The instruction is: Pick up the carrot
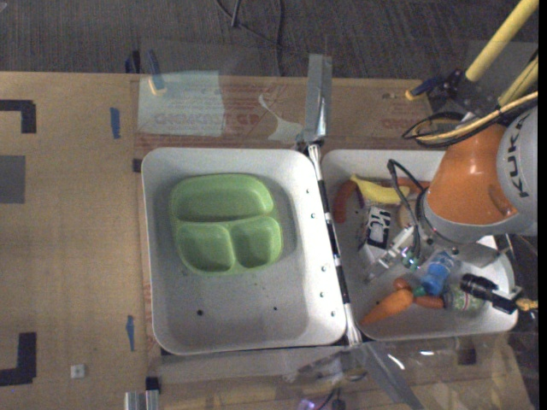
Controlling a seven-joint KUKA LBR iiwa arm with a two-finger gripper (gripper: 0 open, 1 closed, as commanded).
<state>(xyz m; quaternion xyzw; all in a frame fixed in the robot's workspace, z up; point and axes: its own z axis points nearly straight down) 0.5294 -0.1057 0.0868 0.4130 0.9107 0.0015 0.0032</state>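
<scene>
The carrot (pixel 389 305) lies in the right bin (pixel 487 330) near its front edge. Its orange tip points to the front left and its green top sits toward the right. My gripper (pixel 400 260) hangs just behind the carrot, a short way above it, under the orange-banded wrist. Nothing shows between the gripper and the carrot, and they look apart.
The right bin also holds a yellow banana (pixel 379 192), a reddish sausage (pixel 344 201), a black-and-white item (pixel 378 227), a blue item (pixel 437 275) and a small orange piece (pixel 430 302). The left bin (pixel 162 254) bears a green divided plate (pixel 226 222).
</scene>
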